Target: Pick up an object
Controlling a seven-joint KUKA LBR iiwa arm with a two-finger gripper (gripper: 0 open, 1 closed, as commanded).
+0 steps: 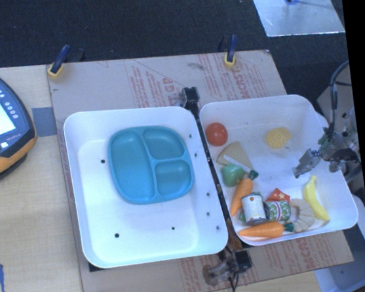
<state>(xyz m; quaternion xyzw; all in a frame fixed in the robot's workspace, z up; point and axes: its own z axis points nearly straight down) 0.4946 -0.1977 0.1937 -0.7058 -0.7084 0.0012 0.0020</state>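
From my remote seat, the claw (pixel 306 162) sits low over the right side of the right bin (pixel 256 104), reaching in from the right edge, and I cannot tell how it is set, since it shows as a small dark blur. Nothing is visibly held in it. Just below and slightly right of the claw lies a banana (pixel 316 199), close by but apart from it. Up and to its left rests a round yellow piece (pixel 278 137). Farther left, near the bin's dividing wall, I see a red tomato (pixel 216 133), a tan wedge (pixel 234 153), a green vegetable (pixel 234 174) and a carrot (pixel 241 195) lying at a slant. Below and left of the claw stands a small can (pixel 253 209), beside a red and green packet (pixel 279 208), with a second carrot (pixel 261 231) lying flat along the bin's near wall. Well to the left, the left bin (pixel 102 244) holds a blue divided plate (pixel 150 163).
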